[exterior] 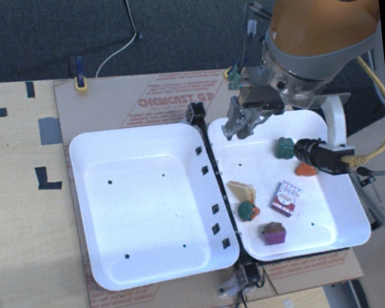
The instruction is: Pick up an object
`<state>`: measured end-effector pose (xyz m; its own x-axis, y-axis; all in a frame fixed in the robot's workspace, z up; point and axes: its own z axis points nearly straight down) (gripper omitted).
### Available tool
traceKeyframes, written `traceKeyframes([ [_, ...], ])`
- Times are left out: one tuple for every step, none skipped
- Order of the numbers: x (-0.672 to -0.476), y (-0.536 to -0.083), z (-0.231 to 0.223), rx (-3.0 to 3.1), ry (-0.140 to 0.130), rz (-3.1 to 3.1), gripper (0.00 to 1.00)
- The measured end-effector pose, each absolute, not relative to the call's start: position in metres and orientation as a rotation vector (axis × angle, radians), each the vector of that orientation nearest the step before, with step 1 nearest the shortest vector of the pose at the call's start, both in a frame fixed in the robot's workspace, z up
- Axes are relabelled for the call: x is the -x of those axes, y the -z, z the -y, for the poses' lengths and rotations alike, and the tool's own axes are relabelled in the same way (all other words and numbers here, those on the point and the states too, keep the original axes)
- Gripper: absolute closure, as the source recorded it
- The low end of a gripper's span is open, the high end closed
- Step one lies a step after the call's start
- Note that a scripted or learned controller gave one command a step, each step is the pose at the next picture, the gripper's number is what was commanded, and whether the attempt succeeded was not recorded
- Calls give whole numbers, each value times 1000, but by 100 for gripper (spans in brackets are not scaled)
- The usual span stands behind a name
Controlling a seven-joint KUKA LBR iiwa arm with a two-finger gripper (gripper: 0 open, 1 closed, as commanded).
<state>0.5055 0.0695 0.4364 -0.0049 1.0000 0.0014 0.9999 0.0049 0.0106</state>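
Over the right bin's [325,242] far-left corner hangs the end effector [238,130], fingers slightly apart, clamping nothing. Nearest object, a tan wedge [242,191], lies nearer the camera, its long axis slanting toward the bin's divider.

Orange-banded grey arm [316,27], black cables.

The arm [322,20] comes in from the upper right of the frame, its orange band filling the top right corner, the grey wrist angling down and left below it. The gripper [234,130] hangs just right of centre, upper half of the frame, fingers pointing down-left.
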Motion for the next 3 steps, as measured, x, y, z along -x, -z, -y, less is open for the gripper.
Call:
traceKeyframes([
  [-490, -541, -96, -2212, -17, -2222, 100],
  [-483, -466, -169, -2215, 10, -2234, 100],
  [-495, -516, -215, -2214, -6, -2227, 100],
])
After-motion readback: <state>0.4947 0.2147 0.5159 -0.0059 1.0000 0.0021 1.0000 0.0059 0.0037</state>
